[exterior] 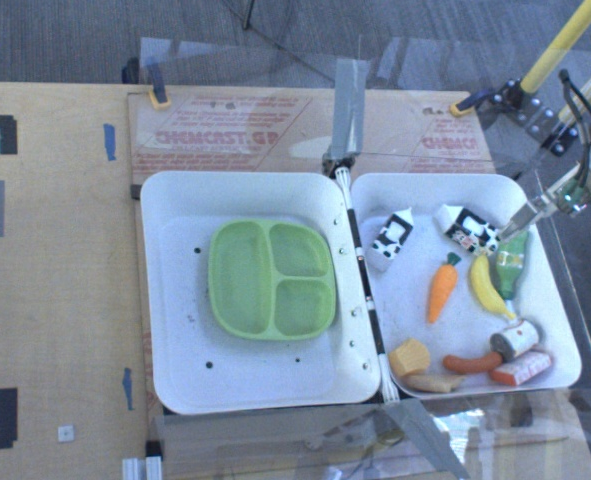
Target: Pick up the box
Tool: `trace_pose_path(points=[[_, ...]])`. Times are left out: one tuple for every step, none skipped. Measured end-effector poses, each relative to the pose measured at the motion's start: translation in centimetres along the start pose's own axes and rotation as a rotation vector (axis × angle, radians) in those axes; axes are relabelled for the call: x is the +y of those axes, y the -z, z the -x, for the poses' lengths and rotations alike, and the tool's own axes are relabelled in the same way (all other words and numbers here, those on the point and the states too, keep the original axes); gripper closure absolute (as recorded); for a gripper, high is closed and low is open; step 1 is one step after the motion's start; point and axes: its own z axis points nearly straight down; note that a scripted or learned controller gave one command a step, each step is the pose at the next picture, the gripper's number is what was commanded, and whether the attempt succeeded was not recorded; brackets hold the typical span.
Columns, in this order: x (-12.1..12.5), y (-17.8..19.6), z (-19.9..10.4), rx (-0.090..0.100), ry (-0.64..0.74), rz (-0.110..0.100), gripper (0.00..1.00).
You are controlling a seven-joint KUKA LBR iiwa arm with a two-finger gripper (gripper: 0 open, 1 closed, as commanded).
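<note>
White plastic, two shallow bins side by side on the wooden worktop [55,298]. Left bin [170,368] held a green divided plate [272,279], three compartments, lying flat near the bin's centre. Right bin [415,190] held the clutter. Two black-and-white cow-patterned cartons there: one box [472,230] lay at about 1 o'clock in the bin, tilted on its side; a second, similar carton [390,238] stood at about 10 o'clock, close to the wall shared with the left bin. Which of them the task meant could not be told from the view. Orange carrot [441,287] lay near the bin's centre, green top pointing to 12 o'clock. Yellow banana [489,286] lay just at 3 o'clock of the carrot, and a green item [510,264] touched the banana on its 3 o'clock side. Along the 6 o'clock wall: an orange-yellow block [409,356], a tan piece [434,381] just below it, a red sausage [471,363], a small white can with dark end [514,338], and a red-and-white packet [522,369]. Gripper [523,218] reached in from 3 o'clock, its thin tip just beside the box at 1 o'clock, near touching. Jaws too small and blurred; could not tell whether wide or narrow. Nothing seen gripped between them.
</note>
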Motion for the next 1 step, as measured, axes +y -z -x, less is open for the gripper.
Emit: trace_pose_path(points=[[4.78,-2.26,-3.76,0.002,-0.118,-0.002,0.00]])
